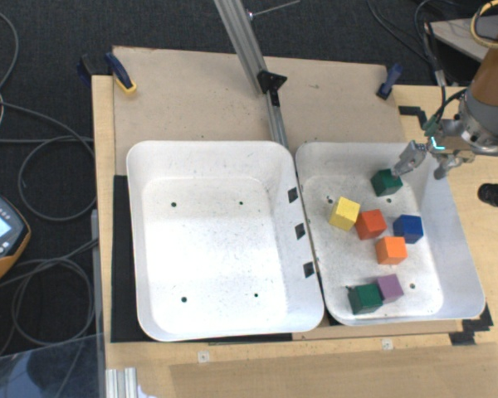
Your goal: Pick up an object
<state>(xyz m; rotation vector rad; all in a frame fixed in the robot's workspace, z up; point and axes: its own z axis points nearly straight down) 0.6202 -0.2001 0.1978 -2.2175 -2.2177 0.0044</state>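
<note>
Green cube (386,182) at far end of right bin (455,247), near its back wall, apart from other blocks; gripper (426,161) poised above and just right of it, fingers spread, nothing between them; cube looks rigid, light, probably foam or wood, flat faces give sure purchase; best taken across two opposite sides at mid-height; risk: finger lands on top edge, block tips or skids on smooth white floor.

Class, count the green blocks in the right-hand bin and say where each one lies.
2. One green block lies near the bin's far edge, just by the gripper. The other green block sits at the near edge, touching the purple block.
</note>
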